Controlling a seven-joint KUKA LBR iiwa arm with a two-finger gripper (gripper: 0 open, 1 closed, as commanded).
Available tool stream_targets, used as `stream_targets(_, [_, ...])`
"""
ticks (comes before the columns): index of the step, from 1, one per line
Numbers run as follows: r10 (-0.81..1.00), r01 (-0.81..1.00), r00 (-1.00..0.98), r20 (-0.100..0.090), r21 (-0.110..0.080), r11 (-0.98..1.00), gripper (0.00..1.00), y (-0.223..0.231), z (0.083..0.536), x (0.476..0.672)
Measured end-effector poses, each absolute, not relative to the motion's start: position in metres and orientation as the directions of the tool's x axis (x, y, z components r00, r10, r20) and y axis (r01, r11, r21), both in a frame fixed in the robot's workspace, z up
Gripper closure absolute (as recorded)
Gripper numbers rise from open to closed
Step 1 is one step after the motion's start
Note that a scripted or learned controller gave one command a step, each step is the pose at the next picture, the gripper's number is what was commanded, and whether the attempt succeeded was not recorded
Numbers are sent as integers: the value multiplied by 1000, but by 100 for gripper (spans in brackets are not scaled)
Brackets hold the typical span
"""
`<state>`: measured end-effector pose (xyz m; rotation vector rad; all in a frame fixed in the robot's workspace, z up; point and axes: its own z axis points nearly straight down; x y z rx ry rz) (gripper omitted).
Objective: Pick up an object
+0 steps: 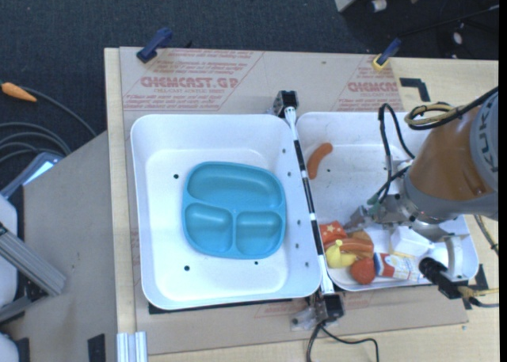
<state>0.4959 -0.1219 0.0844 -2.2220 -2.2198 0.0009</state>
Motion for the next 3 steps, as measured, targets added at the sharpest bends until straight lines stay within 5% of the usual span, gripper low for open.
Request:
stream_targets(1, [1000, 1000, 1, 0, 0, -1, 100, -121, 94, 496])
stream_targets(3, [1000, 1000, 2, 0, 2, -2, 100, -121, 113, 497])
